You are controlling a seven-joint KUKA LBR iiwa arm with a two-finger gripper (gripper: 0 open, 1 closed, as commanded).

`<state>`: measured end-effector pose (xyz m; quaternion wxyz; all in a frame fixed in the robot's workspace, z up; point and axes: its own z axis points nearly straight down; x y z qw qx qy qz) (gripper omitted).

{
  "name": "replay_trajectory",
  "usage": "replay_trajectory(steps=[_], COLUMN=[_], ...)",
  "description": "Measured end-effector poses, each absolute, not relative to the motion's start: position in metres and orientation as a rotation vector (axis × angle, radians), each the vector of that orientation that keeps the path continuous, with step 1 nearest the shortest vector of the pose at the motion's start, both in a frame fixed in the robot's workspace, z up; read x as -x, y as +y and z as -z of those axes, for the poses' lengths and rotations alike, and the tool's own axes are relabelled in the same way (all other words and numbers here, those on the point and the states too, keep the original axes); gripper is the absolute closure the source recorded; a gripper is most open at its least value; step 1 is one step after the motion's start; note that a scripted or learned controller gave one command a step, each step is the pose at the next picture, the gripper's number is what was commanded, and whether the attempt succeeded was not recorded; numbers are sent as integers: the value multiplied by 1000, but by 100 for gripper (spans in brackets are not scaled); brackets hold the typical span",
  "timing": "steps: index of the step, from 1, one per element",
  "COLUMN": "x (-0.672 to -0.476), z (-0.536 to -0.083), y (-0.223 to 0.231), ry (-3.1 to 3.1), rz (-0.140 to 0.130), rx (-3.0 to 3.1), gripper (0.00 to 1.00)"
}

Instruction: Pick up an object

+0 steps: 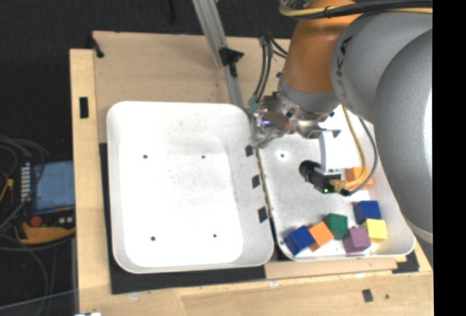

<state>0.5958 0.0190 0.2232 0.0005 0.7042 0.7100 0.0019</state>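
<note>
Several small blocks lie along the near edge of the right bin: a blue block, an orange block, a green block, a purple block, a yellow block and a second blue block. Another orange piece shows partly behind cables. My gripper hangs under the orange wrist band over the far left part of the right bin, close to the divider between the bins. It stands well away from the blocks, and I see nothing held in it.
The left bin lies beside the right one. A slanted metal pole rises from the back edge between the bins. The grey arm covers the right bin's far right side. A black cabled part hangs mid-bin.
</note>
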Motion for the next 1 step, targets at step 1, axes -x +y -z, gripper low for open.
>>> replay_trajectory(steps=[1], x=[-602], z=[-218], y=[69], ry=[2229], rz=[-3], rx=[-2213], gripper=[100])
